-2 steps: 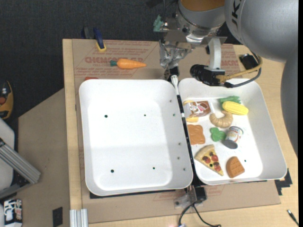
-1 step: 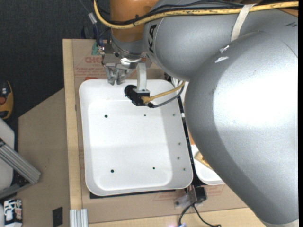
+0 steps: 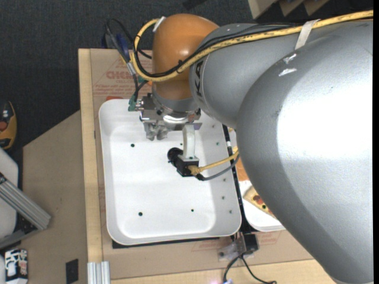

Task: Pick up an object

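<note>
The only writing is red printed lettering on the flat brown cardboard sheet under the bins. It sits just past the far-left corner of the left bin and is too blurred and too cut off by cables to read. The grey KUKA arm comes in from the right, and its thick body covers most of that side. Its rounded orange band sits above the wrist, with yellow and black cables looped around it. The wrist points down over the far part of the shallow white left bin. There the metal two-finger gripper hangs close to the bin floor near the far wall, and I cannot tell whether it is spread or pressed together. Nothing shows in its grasp. Beside it a white bracket runs down to a small black fitting joined to a yellow cable. In the visible sliver of the white right bin lies an orange-and-brown item, mostly hidden under the arm and well apart from the gripper.
</note>
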Robot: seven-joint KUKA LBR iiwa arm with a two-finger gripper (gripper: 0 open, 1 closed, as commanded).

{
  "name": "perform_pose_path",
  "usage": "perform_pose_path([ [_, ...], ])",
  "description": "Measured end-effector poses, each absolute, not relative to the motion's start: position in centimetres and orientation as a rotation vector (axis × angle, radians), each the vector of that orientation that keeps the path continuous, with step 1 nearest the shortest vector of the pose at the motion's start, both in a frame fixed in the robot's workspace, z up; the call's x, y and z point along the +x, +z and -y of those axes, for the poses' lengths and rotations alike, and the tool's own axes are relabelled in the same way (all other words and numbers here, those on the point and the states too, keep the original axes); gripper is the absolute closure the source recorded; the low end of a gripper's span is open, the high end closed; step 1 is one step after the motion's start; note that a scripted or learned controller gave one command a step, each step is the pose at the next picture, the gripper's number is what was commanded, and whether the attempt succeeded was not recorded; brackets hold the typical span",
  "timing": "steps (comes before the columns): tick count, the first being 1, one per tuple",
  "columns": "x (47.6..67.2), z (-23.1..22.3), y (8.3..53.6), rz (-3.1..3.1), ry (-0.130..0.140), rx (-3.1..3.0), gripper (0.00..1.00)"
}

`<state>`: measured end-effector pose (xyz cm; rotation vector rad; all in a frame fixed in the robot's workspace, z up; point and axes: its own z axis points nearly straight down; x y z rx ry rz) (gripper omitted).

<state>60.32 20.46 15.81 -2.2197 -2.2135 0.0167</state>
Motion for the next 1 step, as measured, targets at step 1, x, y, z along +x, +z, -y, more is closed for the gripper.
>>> perform_pose_path([
  [1, 64.30, -13.71, 21.49, 2.219, -0.007, -2.232, 1.00],
])
